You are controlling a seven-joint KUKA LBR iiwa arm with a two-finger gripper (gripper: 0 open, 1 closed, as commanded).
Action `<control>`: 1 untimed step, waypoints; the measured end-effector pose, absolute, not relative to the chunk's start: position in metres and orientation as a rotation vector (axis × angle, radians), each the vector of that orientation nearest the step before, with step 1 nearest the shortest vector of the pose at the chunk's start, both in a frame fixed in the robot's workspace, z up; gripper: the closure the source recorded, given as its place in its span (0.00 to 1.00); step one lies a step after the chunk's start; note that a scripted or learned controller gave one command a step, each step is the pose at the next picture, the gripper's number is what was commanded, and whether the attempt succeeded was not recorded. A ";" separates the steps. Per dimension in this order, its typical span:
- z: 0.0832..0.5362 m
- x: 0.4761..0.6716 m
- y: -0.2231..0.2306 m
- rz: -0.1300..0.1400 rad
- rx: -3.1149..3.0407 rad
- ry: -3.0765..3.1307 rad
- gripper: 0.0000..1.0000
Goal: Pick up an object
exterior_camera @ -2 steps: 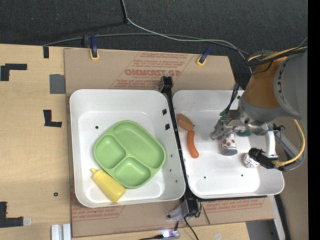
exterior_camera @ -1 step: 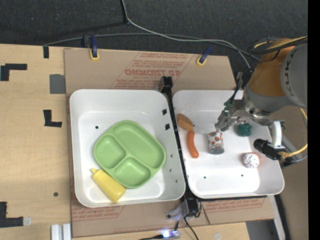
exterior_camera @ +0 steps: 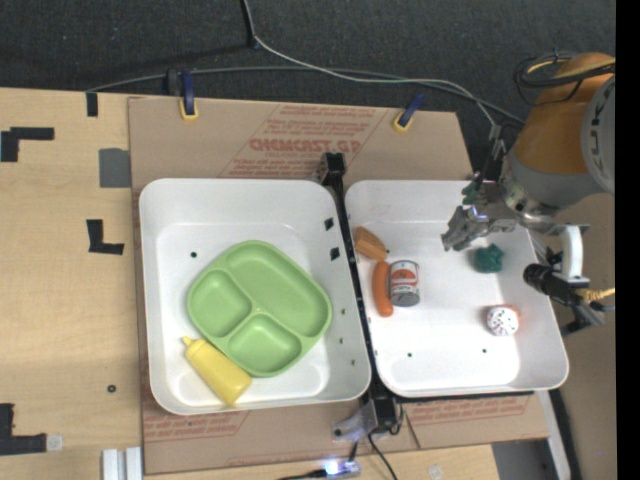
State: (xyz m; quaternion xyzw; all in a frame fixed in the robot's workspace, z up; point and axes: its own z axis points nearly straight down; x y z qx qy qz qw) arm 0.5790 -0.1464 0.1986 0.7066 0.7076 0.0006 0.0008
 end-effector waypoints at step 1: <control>0.230 0.580 -0.146 0.002 2.218 2.223 1.00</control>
